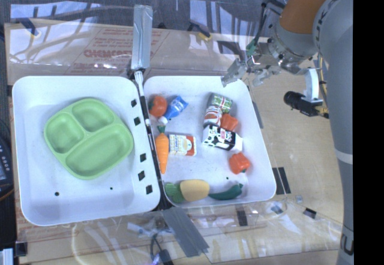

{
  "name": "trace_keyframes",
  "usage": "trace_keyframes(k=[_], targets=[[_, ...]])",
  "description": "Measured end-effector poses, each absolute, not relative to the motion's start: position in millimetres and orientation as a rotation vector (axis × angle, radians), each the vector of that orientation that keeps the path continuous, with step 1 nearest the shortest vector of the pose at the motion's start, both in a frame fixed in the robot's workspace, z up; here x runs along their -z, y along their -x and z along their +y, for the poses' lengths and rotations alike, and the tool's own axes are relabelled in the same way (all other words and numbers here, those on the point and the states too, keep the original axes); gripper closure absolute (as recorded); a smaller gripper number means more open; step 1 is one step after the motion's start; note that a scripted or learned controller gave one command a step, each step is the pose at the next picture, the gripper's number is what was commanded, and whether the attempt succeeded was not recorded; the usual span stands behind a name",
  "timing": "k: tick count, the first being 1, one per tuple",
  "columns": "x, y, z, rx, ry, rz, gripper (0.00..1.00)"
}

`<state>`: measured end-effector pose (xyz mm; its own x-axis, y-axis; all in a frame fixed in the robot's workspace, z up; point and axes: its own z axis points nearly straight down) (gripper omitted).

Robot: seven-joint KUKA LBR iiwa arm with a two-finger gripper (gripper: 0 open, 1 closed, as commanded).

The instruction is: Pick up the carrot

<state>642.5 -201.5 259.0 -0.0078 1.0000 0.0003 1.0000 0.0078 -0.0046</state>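
Grey arm (339, 66), orange band, metallic end effector (243, 72).

1. The carrot (162, 151) lies along the right bin's left wall (146, 138), so that side is shut off.
2. A white carton (182, 145) sits just beside its right flank.
3. A small tomato (158, 105) crowds its top end.
4. A yellow piece (194, 189) lies near its tip.
5. Above the carrot stays open.

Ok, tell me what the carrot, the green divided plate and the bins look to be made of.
Carrot: likely toy plastic, with even orange colour and a smooth surface. Green divided plate: looks like moulded plastic, one flat pale green with soft rounded compartment edges. Bins: probably thin formed plastic, white, faintly glossy, with rounded corners.
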Motion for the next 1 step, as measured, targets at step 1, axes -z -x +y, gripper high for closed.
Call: trace_keyframes(k=[1], targets=[[-155.3,-593.1,-117.4,-0.009,2.544,-1.832,0.0]])
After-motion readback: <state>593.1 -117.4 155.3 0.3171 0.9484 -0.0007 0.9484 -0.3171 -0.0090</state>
